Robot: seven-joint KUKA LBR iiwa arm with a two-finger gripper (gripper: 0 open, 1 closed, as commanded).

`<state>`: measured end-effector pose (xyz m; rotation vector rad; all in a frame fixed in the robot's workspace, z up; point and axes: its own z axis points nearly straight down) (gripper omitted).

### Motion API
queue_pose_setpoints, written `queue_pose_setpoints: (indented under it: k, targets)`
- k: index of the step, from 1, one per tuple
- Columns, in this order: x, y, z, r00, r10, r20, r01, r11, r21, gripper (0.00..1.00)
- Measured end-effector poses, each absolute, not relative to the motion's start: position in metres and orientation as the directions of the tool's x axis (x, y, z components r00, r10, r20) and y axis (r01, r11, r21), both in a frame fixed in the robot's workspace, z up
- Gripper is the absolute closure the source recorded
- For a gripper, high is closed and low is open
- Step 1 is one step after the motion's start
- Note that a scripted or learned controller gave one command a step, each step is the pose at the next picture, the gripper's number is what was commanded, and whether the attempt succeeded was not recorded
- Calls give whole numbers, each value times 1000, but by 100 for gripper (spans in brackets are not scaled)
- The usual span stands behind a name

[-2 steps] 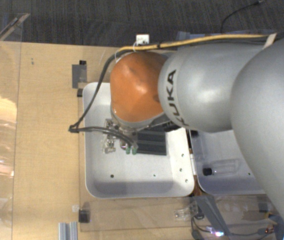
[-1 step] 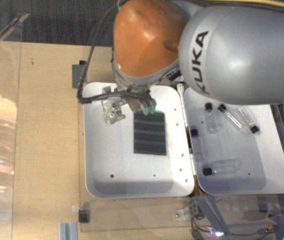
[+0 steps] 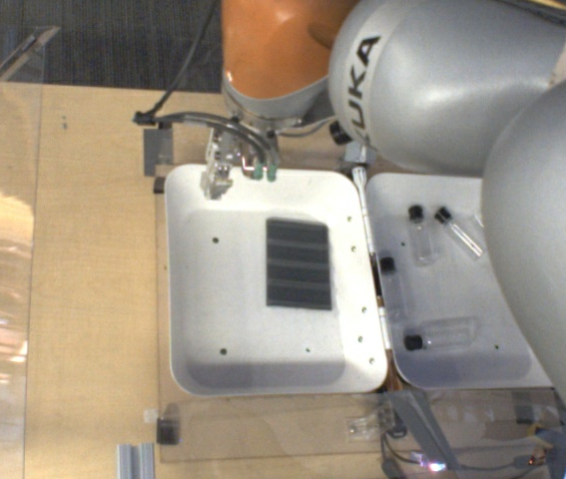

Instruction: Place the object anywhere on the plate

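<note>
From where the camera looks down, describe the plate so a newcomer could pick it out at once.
Find the two white bins side by side and take the left bin, the one under the orange-banded wrist. Near its middle lies the plate, a flat dark grey rectangle with ribbed bands across it. The clear, black-capped vials lie in the right bin; the plate is the left bin's sole dark slab.

A dark ribbed rectangular plate [image 3: 298, 263] lay flat in the left bin [image 3: 193, 357], near its centre.

Clear vials [image 3: 458, 232] lay scattered in the right bin [image 3: 462, 375].
</note>
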<state>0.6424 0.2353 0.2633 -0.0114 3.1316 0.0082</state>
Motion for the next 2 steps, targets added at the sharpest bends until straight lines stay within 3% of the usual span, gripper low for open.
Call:
queue_pose_setpoints:
  k: [1,2]
  targets:
    - [670,235,246,-980,200,-7,200,980,6,100]
    - [659,226,178,-967,255,-5,255,967,6,100]
